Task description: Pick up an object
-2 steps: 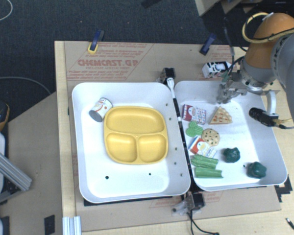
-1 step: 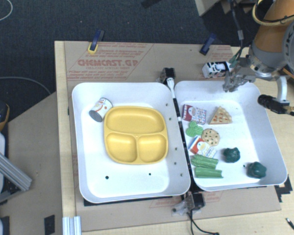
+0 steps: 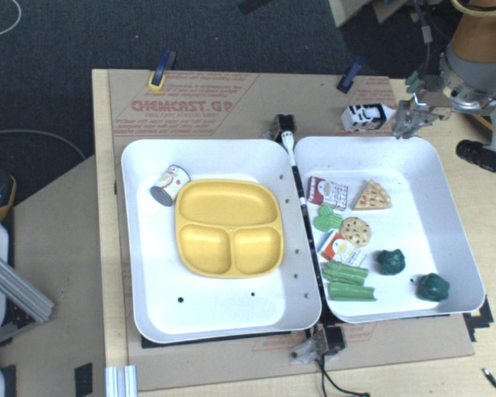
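My gripper hangs above the far rim of the right bin, near its back right corner, with nothing visible between its fingers. Inside that bin lie a red and white carton, a pizza slice, a cookie, a green leafy piece, a small red and white packet, green beans and two dark green lumps. All of them sit well below and left of the gripper in the view.
The left bin holds a yellow divided plate and a small tipped can. A black and white toy stands on the bench behind the right bin, just left of the gripper. Clamps sit along the board's far edge.
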Robot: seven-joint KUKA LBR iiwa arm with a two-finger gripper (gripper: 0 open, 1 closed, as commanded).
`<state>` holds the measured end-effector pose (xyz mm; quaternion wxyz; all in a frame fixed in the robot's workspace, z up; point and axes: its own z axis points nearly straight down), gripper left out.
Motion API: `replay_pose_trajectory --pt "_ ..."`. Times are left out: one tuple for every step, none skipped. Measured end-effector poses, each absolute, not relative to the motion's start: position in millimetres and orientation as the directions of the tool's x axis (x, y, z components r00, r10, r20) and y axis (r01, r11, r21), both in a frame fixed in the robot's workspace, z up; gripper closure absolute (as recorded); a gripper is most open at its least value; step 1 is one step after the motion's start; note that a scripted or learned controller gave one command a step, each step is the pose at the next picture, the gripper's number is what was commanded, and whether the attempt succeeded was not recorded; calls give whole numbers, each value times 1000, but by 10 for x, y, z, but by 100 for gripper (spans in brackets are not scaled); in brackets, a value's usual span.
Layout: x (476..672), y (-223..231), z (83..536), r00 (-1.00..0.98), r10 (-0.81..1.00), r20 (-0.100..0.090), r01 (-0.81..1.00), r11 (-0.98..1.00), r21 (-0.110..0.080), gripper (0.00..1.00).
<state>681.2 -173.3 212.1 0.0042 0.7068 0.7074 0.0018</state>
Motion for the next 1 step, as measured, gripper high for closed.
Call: replay_pose_trajectory --pt "6823 -1732 2264 -1 1000 -2 1000 1 5 100"
